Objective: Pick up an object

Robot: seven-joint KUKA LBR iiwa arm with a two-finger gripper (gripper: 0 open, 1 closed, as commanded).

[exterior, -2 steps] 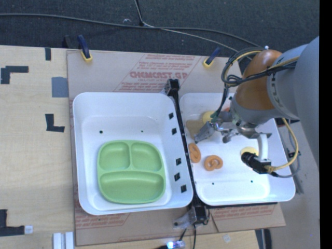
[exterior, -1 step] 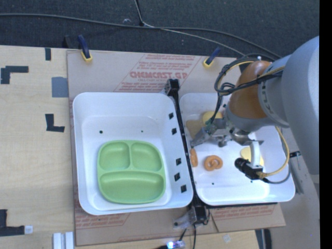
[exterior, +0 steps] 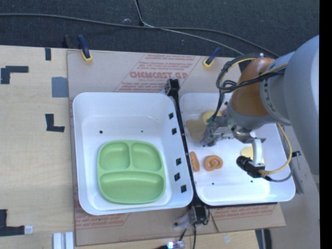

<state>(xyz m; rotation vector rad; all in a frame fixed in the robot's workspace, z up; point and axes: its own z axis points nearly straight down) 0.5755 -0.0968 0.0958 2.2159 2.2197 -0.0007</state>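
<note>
On the bench, a brown cardboard sheet (exterior: 155, 71) lies under two shallow white plastic bins set side by side. Red print on the cardboard reads "CHEMCAST GP"; the smaller lines beneath it are too small to read. Two blue-and-yellow clamps (exterior: 84, 49) hold the sheet's far edge.

The left white bin (exterior: 85, 113) contains a light green three-compartment plastic plate (exterior: 131, 171), lying flat toward the near side.

The right white bin (exterior: 233, 191) contains a small orange ring-shaped pretzel toy (exterior: 212, 163) and, just left of it, a small orange oblong piece (exterior: 194, 161) near the dividing wall. A pale tan flat object (exterior: 195, 127) lies farther back, and a yellow item (exterior: 210, 116) is partly hidden behind the arm.

The grey arm with the orange band (exterior: 254, 90) reaches into the right bin from the right. Its gripper (exterior: 211, 138) is low over the bin floor, just beside the tan object and above the pretzel toy. Whether the gripper is open or closed cannot be determined.
</note>
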